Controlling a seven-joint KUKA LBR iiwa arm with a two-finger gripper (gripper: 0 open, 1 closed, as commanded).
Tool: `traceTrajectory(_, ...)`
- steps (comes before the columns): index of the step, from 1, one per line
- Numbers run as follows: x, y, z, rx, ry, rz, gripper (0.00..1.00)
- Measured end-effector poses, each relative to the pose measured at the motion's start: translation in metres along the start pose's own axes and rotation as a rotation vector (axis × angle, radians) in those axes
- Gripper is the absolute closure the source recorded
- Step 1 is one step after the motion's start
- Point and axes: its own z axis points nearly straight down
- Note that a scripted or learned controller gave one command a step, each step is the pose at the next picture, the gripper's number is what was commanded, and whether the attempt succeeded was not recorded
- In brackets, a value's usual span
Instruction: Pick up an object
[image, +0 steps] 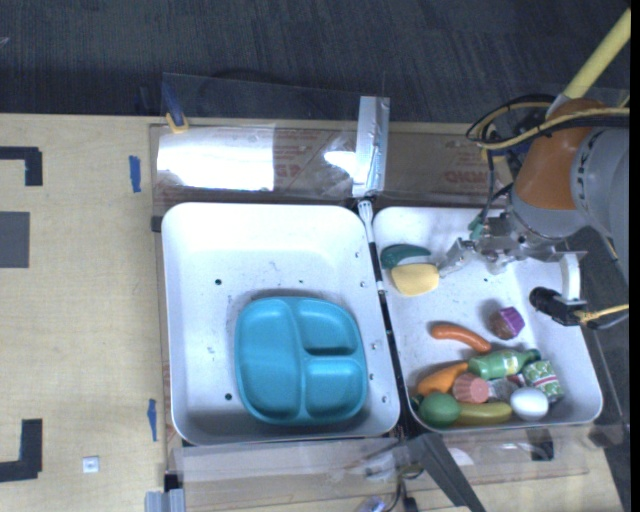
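Down at the near edge of the right bin (590, 400) sits a heap of toy food, a white egg (529, 404) among it. Farther back, the gripper (468, 250) hovers low over the far half of that bin, and the yellow lemon (414, 279) lies just to its left, beside a dark green piece (402, 254), long axis running left to right. Whether the fingers are apart, I cannot tell. The arm (575, 180) reaches in from the right, wrist bent down and leftward.
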Motion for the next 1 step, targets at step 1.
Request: traceTrajectory(1, 0.0298, -0.0616, -0.0316, 0.002, 0.001, -0.08, 0.0)
